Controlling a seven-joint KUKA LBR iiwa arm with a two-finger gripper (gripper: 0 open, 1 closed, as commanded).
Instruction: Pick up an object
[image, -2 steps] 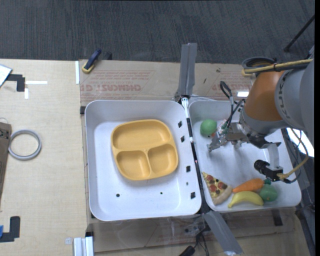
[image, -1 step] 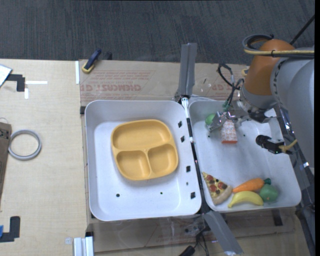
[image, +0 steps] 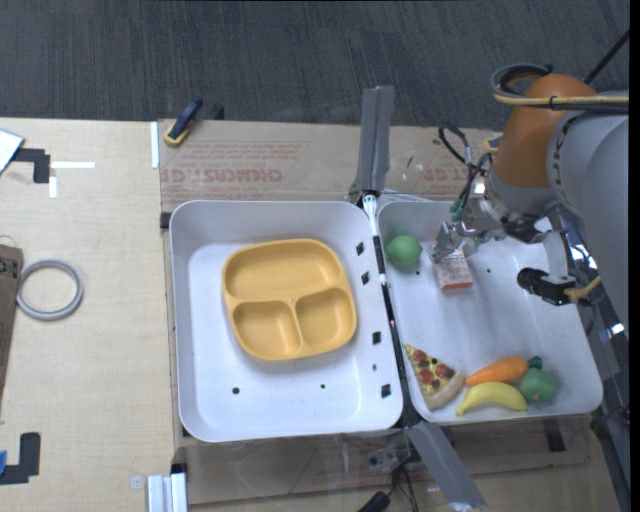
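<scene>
**Ana:** Down at the front of the right bin (image: 575, 345), four toys are bunched together: one pizza slice (image: 434, 374), one banana (image: 492, 398), one carrot (image: 497, 371), and one green pepper-like piece (image: 539, 385) behind the banana.

**Ben:** And the left bin (image: 200, 330)?

**Ana:** One yellow divided plate (image: 288, 298), three compartments, nothing in them. Moving back up the right bin, there's one green ball (image: 403, 250) close to the dividing wall, and just beside it a small white and red carton (image: 455, 274).

**Ben:** That carton looks like the pick.

**Ana:** I'd judge so. The tool (image: 450, 243) sits right over the carton's far end, so the carton lies directly beneath it and runs a little toward the camera, long axis near to far. The ball is off to the tool's left as we look at it, close but apart.

**Ben:** Has it got hold?

**Ana:** Can't tell. The fingertips blur into the carton's top, and I can't make out their spread or any contact.

**Ben:** Anything further back?

**Ana:** Out on the desk (image: 80, 380) at far left, one tape roll (image: 46, 289); at the very back, one blue-and-yellow clip (image: 184, 120). One arm (image: 560, 140), reaching in from the right.
</scene>
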